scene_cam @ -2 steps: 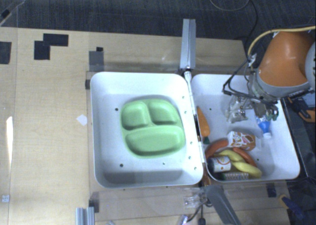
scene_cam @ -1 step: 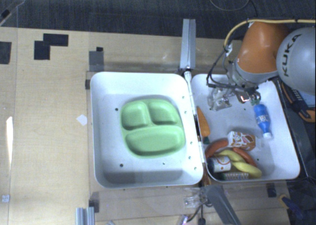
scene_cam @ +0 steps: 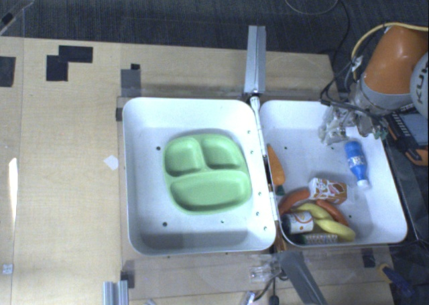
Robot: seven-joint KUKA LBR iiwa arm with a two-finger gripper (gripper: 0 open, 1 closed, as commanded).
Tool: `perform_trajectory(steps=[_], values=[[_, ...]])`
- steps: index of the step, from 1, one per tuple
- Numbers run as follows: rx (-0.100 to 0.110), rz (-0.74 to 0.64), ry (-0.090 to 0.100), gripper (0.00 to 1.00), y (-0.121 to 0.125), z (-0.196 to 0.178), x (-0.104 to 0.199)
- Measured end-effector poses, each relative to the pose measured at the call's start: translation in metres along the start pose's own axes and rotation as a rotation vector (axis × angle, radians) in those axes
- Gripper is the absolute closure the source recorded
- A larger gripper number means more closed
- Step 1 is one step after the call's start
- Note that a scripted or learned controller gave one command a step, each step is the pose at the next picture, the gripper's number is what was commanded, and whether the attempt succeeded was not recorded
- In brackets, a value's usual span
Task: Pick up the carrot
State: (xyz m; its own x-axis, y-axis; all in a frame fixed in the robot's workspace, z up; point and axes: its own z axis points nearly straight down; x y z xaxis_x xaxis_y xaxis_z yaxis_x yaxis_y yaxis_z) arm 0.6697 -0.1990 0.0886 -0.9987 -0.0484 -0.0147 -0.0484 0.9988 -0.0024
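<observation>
The carrot (scene_cam: 275, 168) is a short orange stick with a dark tip. It lies along the left wall of the right bin (scene_cam: 395, 226), just past the divider. My gripper (scene_cam: 350, 127) hangs over the far right corner of that bin, well to the right of the carrot and a little farther back. Its pale fingers stand open with nothing between them.
A blue bottle (scene_cam: 356, 161) lies just below the gripper. At the bin's near end a small carton (scene_cam: 328, 190), a red-brown sausage (scene_cam: 298, 198), a yellow banana (scene_cam: 330, 225) and a small dark box (scene_cam: 299, 224) crowd together. The left bin (scene_cam: 144, 230) holds a green divided plate (scene_cam: 206, 171).
</observation>
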Motion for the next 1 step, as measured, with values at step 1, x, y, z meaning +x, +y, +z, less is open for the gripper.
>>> perform_trajectory(steps=[1], values=[[-0.001,-0.374,-0.001,1.00,0.0008,-0.1243,0.0088]])
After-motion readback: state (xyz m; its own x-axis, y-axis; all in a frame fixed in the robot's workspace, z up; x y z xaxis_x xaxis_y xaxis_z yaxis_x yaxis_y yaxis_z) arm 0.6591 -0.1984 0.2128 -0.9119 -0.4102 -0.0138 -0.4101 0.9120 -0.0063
